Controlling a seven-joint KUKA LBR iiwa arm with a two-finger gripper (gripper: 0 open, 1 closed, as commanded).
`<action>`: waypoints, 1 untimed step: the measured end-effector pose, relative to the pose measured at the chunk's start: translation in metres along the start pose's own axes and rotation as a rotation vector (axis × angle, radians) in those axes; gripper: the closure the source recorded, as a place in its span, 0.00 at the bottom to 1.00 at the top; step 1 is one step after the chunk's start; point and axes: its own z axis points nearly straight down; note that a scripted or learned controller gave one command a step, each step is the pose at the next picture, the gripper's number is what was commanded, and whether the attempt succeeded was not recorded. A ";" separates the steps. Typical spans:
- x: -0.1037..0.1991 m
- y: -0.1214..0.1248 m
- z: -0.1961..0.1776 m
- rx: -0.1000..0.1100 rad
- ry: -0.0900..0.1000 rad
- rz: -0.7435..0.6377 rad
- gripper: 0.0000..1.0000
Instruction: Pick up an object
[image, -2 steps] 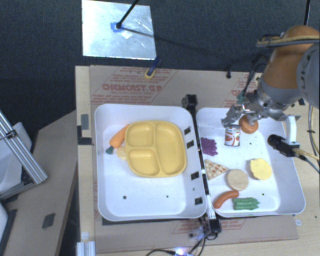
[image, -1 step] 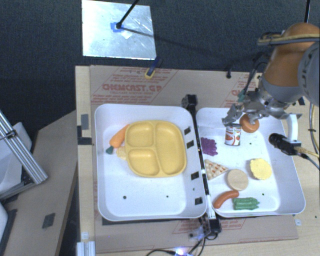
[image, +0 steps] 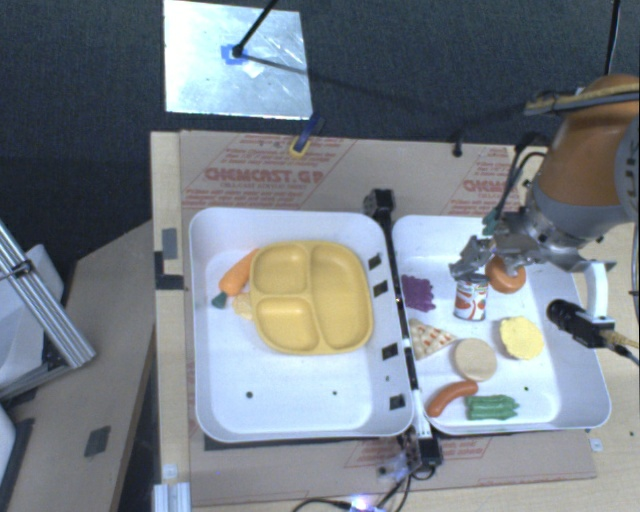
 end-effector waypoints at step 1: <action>0.010 -0.056 0.015 0.003 0.001 0.000 1.00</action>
